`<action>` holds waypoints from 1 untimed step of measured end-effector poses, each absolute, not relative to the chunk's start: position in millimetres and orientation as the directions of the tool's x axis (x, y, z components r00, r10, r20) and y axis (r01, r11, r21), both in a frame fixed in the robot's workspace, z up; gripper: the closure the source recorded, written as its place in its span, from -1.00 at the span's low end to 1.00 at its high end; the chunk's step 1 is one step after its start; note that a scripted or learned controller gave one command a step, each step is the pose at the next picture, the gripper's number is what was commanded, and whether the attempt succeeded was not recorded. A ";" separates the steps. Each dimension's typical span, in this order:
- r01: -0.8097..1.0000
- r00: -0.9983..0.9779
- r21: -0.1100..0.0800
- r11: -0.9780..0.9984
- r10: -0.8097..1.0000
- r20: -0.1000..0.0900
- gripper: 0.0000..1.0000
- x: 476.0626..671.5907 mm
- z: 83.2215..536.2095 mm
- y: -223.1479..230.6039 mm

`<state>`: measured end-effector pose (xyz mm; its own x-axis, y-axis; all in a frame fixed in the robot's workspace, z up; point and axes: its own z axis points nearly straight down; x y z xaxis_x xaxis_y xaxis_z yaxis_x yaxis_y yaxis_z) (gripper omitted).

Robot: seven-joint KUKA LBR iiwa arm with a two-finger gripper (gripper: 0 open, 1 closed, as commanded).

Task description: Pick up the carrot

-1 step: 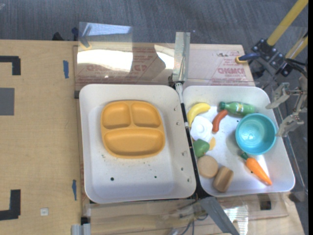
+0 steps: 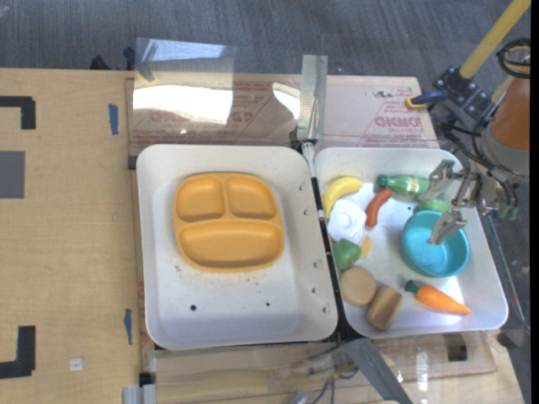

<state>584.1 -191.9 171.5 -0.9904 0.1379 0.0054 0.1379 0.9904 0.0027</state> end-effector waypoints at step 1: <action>0.121 -0.993 -0.002 0.993 0.121 -0.007 -1.00 480.8 210.7 -193.4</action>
